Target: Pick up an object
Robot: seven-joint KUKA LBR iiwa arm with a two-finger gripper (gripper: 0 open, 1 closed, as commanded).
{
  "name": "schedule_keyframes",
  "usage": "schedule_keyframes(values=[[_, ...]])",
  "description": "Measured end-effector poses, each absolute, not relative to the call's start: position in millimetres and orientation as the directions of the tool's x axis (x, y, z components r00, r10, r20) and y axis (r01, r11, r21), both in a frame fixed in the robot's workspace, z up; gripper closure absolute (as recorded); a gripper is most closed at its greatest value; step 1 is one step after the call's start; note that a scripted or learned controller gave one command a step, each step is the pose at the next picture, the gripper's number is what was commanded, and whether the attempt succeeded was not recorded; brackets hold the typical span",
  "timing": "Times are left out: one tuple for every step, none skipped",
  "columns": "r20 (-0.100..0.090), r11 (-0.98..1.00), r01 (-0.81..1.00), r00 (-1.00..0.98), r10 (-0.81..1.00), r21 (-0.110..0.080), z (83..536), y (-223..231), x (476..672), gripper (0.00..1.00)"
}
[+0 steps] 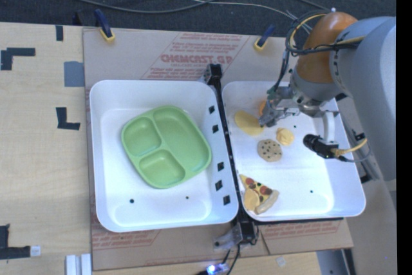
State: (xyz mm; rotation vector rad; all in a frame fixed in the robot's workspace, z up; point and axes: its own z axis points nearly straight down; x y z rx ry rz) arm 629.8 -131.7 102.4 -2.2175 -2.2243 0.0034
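Toy food sits in the right bin (322,193): a yellow piece (246,122) at upper left, a small yellow lump (284,136), a choc-chip cookie (270,150) just below it, and a pizza slice (259,194) near the front-left corner. Gripper (269,114) hangs low beside the yellow piece's right end, w/ nothing visibly between its tips; open or closed, can't tell. Left bin (106,158) holds a green divided plate (165,145), three compartments. Both bins rest on cardboard (187,55).

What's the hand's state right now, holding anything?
Hand: low in the right bin beside the yellow piece; open or shut cannot be told, no grasp visible.
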Motion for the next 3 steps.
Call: schedule_keyframes(values=[[0.0, 0.002, 1.0, -0.002, 1.0, 0.002, 146, -125, 631.5, 1.0], [0.0, 0.001, 1.0, -0.001, 1.0, 0.003, 189, -126, 631.2, 1.0], [0.0, 0.002, 1.0, -0.002, 1.0, 0.004, 248, -118, 628.1, 1.0]])
